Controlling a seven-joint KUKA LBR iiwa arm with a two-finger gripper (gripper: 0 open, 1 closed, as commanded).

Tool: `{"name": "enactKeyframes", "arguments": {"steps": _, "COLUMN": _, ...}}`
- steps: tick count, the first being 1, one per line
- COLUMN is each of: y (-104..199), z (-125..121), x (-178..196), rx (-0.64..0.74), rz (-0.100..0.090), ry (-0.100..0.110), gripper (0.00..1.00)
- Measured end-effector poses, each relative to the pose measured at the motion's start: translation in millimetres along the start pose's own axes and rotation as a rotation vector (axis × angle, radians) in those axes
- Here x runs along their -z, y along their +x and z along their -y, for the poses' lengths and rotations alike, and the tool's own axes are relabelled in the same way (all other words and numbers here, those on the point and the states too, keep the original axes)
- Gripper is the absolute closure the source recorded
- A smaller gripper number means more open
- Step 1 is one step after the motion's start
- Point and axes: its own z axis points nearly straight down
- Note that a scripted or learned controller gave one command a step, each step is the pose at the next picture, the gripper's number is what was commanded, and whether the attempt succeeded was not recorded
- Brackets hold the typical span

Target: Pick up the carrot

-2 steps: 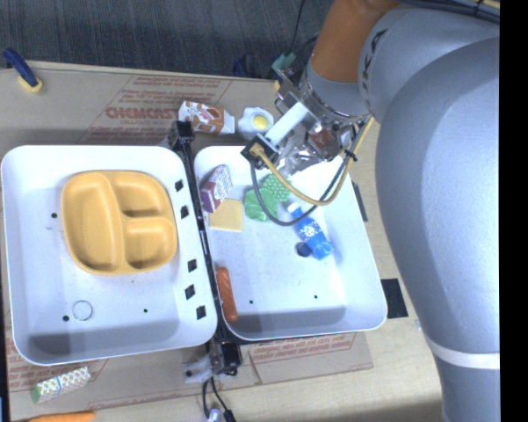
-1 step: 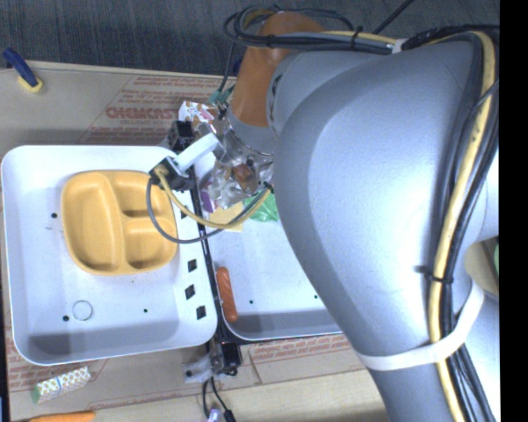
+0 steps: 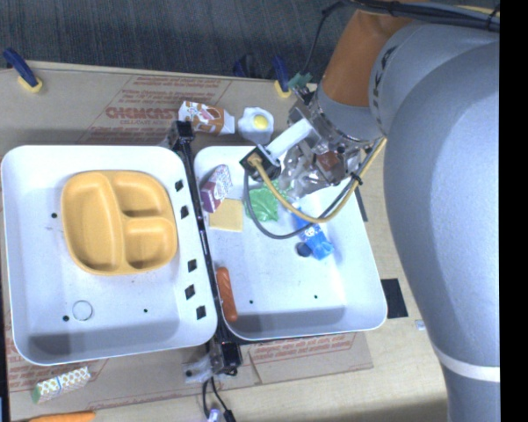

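Observation:
A slim orange carrot (image 3: 226,294) lies lengthwise against the left wall of the right bin (image 3: 360,280), near its front corner. Nothing touches it. My gripper (image 3: 302,174) hangs over the back half of that bin, well behind and to the right of the carrot. It sits among looped yellow and black cables, just above a green toy (image 3: 264,205). The cables and wrist parts hide its tips.
The right bin also holds a purple packet (image 3: 215,186), a yellow cheese slice (image 3: 228,216) and a blue toy (image 3: 314,245). A yellow divided plate (image 3: 119,220) lies in the left bin (image 3: 26,262). Behind the bins are a small carton (image 3: 202,117) and a fried-egg toy (image 3: 256,123).

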Motion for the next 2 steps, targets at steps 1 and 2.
{"name": "enactKeyframes", "arguments": {"steps": 1, "y": -41.8, "z": -67.2, "x": 30.7, "rx": -0.005, "rz": -0.001, "ry": 0.001, "gripper": 1.0}}
{"name": "enactKeyframes", "arguments": {"steps": 2, "y": -157.7, "z": -98.0, "x": 43.7, "rx": -0.208, "rz": 0.001, "ry": 0.003, "gripper": 1.0}}
